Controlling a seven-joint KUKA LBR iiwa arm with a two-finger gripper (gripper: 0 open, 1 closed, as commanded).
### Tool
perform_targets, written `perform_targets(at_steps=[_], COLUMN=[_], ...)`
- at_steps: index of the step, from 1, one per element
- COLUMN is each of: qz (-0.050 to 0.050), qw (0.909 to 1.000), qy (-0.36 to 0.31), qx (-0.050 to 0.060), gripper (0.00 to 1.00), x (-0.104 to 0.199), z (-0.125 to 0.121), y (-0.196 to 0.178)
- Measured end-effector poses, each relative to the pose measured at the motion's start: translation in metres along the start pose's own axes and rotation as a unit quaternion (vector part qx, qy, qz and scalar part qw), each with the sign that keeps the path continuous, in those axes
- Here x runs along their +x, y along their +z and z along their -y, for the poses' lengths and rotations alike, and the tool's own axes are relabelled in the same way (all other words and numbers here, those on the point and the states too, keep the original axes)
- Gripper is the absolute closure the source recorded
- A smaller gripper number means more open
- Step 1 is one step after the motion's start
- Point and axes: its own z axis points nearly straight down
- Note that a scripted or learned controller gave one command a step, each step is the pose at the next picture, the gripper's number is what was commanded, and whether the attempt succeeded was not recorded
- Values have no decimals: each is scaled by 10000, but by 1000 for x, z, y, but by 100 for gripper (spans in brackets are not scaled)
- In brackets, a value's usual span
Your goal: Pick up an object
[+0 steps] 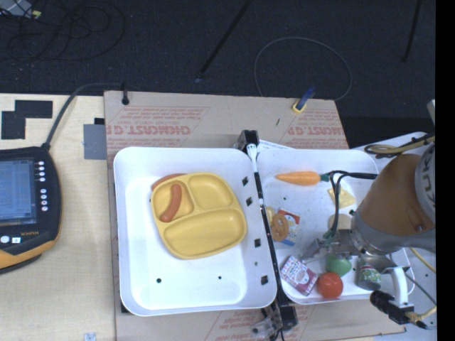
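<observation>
The right bin (307, 203) holds an orange carrot (298, 178) near its far wall, a small round pastry-like item (279, 226), a pink packet (298, 274), a red ball-like fruit (329, 284), a green object (339, 264) and a pale yellow piece (345, 197). My gripper (333, 247) hangs low over the bin's near right part, just above the green object and close to the red fruit. The orange-banded arm (394, 197) covers the bin's right side. Nothing shows as held.
In the left bin (142, 275) lies a yellow divided plate (206, 226) with a sausage (170, 203) in its far-left compartment. A control pendant (21, 204) rests on the bench at far left. Black cables loop by the arm.
</observation>
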Motion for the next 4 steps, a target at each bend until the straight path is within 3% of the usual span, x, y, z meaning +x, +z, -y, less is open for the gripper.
perform_targets(at_steps=[1, 2, 3, 4], qz=[-24, -26, -15, -18], qw=[10000, 10000, 10000, 10000], qy=[41, -48, 6, 15], qx=[22, -11, 42, 52], gripper=[100, 100, 0, 0], x=[-1, 89, 83, 55], z=[0, -31, -27, -57], y=[-10, -105, -99, -24])
